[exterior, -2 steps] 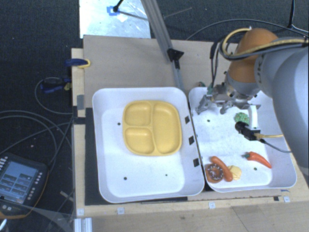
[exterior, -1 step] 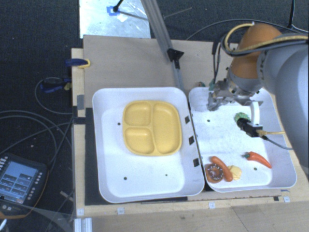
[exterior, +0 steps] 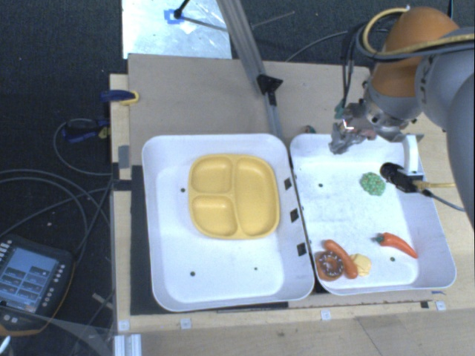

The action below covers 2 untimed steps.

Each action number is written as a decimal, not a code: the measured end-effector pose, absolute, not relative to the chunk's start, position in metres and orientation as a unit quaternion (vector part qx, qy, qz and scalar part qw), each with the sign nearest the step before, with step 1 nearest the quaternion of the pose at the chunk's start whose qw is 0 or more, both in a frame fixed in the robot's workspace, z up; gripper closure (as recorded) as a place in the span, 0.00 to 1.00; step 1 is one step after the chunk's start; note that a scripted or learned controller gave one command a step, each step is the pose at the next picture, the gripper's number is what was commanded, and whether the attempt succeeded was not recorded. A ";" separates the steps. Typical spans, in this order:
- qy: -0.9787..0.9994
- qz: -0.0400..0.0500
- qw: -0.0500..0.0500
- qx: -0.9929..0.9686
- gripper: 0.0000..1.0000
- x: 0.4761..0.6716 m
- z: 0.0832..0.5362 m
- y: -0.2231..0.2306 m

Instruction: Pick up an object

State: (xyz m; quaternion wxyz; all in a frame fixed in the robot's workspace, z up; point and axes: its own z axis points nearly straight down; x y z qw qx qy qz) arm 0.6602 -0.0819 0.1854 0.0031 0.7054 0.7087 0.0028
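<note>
I'm hanging over the far edge of the right bin (exterior: 427, 221), my jaws (exterior: 343, 141) low near its back left corner. Whether they stand apart or together I cannot tell from here; they are a small dark cluster under my wrist, and nothing shows between them, so I claim no hold.

What's on offer? A green broccoli piece (exterior: 372, 183) sits nearest, a little toward the front and to the camera's right of my jaws, rounded, with no long axis to speak of. Further forward, an orange carrot (exterior: 398, 245) lies slanting, its green stub pointing toward the left bin and its tip toward the front right corner. In the front left corner of my bin there's a huddle: a brown doughnut (exterior: 328, 265), a red sausage (exterior: 340, 256) lying across it diagonally, and a small yellow piece (exterior: 361, 262) touching them.

The left bin (exterior: 167, 221) holds a yellow divided plate (exterior: 233, 196), well apart from me across the rims.

My call: the broccoli is the short trip, standing alone with bare floor around it. No writing or brand I can read anywhere on the worktop (exterior: 200, 95).
</note>
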 end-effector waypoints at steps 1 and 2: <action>0.709 0.003 0.003 0.705 1.00 0.662 0.231 -0.082; 0.711 0.000 -0.001 0.704 1.00 0.634 0.221 -0.037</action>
